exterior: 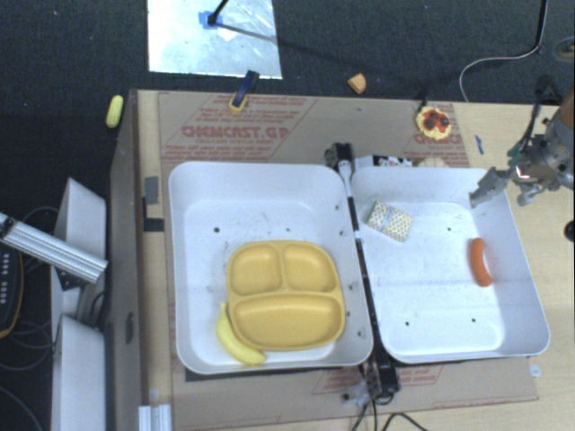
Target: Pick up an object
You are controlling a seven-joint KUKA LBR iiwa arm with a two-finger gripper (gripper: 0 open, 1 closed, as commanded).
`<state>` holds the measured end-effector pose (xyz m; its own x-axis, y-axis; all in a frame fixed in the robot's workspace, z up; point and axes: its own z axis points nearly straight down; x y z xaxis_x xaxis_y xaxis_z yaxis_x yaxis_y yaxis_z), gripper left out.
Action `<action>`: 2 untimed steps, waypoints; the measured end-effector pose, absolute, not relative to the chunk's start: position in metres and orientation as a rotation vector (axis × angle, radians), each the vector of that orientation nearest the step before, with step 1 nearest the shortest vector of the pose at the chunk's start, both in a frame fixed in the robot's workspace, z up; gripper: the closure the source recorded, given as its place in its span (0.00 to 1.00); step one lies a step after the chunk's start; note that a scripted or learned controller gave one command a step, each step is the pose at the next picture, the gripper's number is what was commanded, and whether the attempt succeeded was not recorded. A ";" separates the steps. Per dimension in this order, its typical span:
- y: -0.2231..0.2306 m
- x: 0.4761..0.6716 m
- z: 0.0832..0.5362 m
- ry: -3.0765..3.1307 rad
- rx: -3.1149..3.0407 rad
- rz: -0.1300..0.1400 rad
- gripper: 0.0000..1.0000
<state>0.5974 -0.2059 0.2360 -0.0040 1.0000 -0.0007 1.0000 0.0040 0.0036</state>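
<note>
Two white bins sit side by side on the counter (296,119), which is topped with printed cardboard.

Left bin (193,241): a yellow divided tray (286,293) with three compartments lies toward the 5 o'clock part of the floor. A banana (235,341) lies against the tray's 7 o'clock edge, touching it, curved along the bin's front wall.

Right bin (512,321): an orange sausage-shaped piece (481,262) lies at the 3 o'clock side, long axis running roughly 12 to 6. A small patterned packet (390,221) rests near the 10 o'clock corner, well apart from the sausage.

The claw (505,189) hangs at the bin's 2 o'clock corner, over the rim, at 12 to 1 o'clock of the sausage and apart from it. Two fingers appear spread, one grey finger (490,187) angled down toward the bin; nothing sits between them.

Outside the bins: a small round red-and-yellow item (435,121) on the cardboard at 12 o'clock of the right bin; a small tan piece (358,83) and a yellow piece (114,110) on the dark floor beyond the counter.
</note>
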 end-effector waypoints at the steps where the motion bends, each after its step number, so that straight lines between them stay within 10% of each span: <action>1: -0.207 0.542 0.219 2.221 2.220 0.000 0.00; 2: -0.206 0.564 0.228 2.224 2.215 0.003 0.00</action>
<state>0.5635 -0.2061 0.2283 -0.0041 1.0000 -0.0007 1.0000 0.0041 0.0034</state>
